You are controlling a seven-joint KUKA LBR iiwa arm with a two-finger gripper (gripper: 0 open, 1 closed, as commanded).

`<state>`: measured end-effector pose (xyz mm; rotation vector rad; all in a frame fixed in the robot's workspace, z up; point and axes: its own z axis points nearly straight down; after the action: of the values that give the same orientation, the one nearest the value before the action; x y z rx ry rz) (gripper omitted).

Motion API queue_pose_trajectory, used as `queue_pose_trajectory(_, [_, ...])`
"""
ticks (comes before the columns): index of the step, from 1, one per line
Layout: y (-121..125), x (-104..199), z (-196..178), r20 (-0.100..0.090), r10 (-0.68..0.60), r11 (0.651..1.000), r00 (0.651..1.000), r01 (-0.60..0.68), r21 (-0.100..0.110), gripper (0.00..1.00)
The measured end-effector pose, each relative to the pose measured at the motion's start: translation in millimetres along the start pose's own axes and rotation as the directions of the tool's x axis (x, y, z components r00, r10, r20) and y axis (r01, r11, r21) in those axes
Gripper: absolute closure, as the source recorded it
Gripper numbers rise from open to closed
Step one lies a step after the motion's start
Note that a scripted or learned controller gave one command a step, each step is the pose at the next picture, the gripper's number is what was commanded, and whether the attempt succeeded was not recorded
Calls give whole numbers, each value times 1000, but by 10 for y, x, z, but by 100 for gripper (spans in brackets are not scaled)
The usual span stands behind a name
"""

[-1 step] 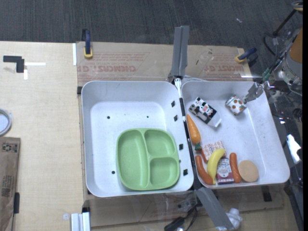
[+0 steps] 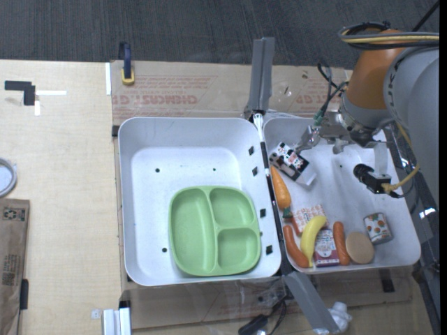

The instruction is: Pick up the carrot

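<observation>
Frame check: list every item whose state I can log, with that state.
carrot: lying in the right bin along its left wall, not gripped
gripper: low over the bin's rear left, just behind the carrot
banana: lying among the front items
green plate: flat in the left bin, nothing on it

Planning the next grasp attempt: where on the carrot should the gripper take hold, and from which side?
Probably mid-body, from straight above. The carrot lies flat and lengthwise along the right bin's left wall, so closing across its narrow width looks tight on the wall side. A black-and-white box crowds its top end; the lower end nears a snack packet.
</observation>
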<state>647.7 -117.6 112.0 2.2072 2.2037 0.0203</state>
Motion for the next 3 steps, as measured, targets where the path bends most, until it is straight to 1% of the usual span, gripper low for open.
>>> queue_pose_trajectory(1, [-147,8,28,1,-99,995,995,99,-11,0])
queue_pose_trajectory(2, [-660,593,-811,-8,-82,996,997,82,27,0])
queue_pose_trajectory(3, [-1187,813,-820,-3,113,993,994,-112,30,0])
